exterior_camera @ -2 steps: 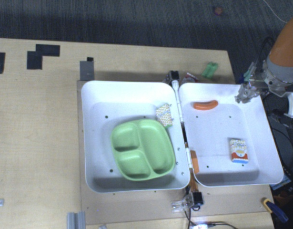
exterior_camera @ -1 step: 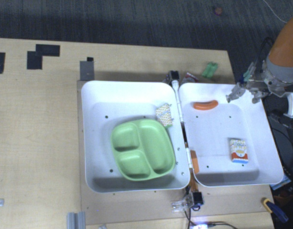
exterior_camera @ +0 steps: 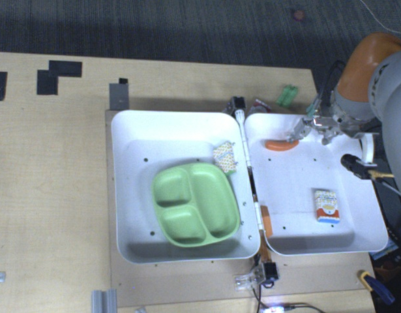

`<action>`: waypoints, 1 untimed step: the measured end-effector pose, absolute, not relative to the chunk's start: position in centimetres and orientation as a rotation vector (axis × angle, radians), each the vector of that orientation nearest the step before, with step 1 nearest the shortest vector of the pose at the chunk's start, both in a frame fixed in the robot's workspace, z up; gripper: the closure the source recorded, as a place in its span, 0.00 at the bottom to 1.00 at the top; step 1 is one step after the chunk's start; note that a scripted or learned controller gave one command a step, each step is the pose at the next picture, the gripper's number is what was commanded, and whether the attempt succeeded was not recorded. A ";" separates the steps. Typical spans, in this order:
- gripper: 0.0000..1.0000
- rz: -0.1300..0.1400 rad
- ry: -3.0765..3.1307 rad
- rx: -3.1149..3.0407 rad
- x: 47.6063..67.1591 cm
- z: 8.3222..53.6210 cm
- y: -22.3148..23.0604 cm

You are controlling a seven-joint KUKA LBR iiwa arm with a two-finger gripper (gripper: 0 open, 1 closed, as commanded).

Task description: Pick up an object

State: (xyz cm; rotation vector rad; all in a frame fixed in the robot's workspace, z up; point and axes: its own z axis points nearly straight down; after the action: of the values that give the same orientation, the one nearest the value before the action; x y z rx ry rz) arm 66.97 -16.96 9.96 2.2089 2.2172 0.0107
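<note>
My gripper (exterior_camera: 311,134) hangs over the far right corner of the right bin (exterior_camera: 298,233), its two fingers spread apart with nothing between them. An orange sausage-shaped object (exterior_camera: 281,145) lies on the bin floor just left of the left fingertip (exterior_camera: 297,134). A small white, orange and blue carton (exterior_camera: 326,206) lies flat in the same bin, nearer the front right. In the left bin (exterior_camera: 132,175) rests a green divided plate (exterior_camera: 195,203), with a small patterned packet (exterior_camera: 224,155) at its far right corner.
An orange piece (exterior_camera: 266,222) sits at the wall between the two bins. A green object (exterior_camera: 288,96) lies on the bench behind the right bin. The arm's grey body and black cabling (exterior_camera: 358,165) cover the right bin's right edge.
</note>
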 end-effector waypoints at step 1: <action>1.00 0.015 2.222 2.201 67.1 11.2 -16.8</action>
State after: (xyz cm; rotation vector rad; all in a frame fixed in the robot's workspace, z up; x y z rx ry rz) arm 67.15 -16.82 11.17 2.2009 2.2217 0.0153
